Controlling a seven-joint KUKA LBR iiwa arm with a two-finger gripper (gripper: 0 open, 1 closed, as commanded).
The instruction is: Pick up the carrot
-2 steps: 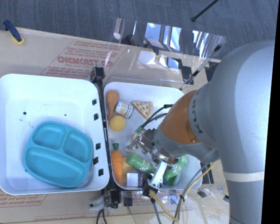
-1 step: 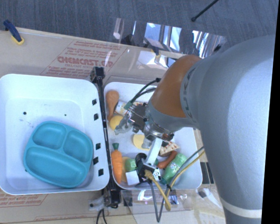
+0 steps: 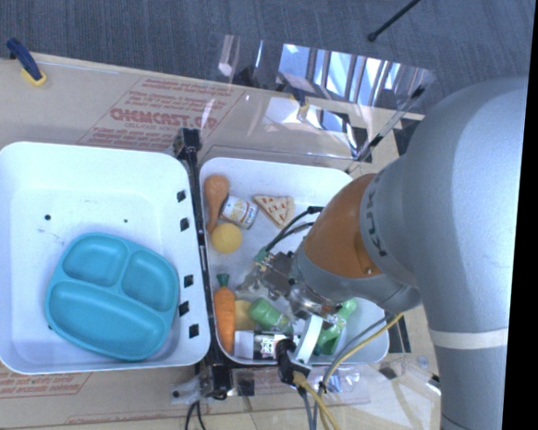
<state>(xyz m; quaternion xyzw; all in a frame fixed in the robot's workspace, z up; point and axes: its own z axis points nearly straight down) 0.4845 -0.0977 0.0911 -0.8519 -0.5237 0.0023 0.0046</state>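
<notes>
One carrot; two bins

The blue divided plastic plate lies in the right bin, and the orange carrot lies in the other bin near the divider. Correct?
Not quite. The camera view shows the blue divided plastic plate in the left white bin. The orange carrot lies in the other bin, the right one, near the divider, as you said.

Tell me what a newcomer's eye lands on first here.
The big grey arm with its orange band dominates the right side, bent low over the right bin. Next comes the bright blue divided plate in the left bin. Then the orange carrot by the right bin's left wall.
</notes>
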